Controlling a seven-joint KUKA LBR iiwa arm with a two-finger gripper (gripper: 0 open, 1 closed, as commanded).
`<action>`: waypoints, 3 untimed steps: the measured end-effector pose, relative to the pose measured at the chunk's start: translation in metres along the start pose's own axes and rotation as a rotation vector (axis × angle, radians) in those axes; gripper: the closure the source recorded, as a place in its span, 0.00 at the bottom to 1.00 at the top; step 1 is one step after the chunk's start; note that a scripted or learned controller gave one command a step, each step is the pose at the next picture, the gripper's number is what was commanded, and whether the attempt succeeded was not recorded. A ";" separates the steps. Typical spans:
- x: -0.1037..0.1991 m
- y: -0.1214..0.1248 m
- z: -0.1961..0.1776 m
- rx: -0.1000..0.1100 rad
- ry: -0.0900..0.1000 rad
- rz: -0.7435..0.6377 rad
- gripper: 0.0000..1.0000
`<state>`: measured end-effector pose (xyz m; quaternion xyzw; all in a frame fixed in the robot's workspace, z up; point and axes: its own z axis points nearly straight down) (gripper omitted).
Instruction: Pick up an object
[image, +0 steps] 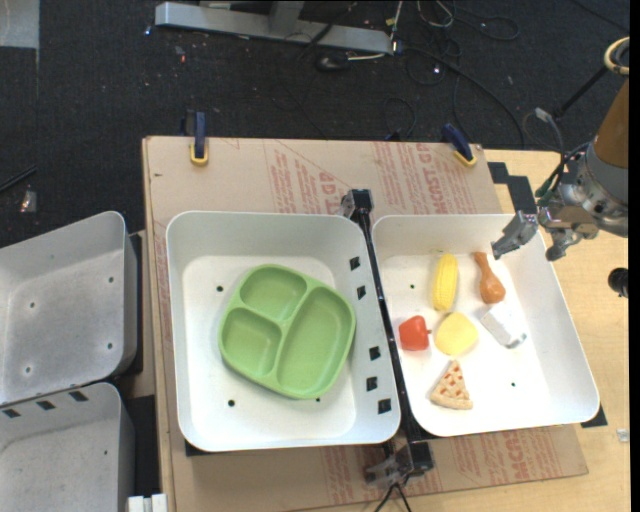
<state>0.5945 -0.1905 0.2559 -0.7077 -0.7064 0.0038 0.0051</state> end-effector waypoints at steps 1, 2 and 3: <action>0.001 0.002 -0.008 -0.013 -0.003 -0.003 0.00; -0.008 -0.002 0.050 -0.007 -0.001 0.000 0.00; 0.000 -0.009 0.107 -0.007 0.000 -0.001 0.00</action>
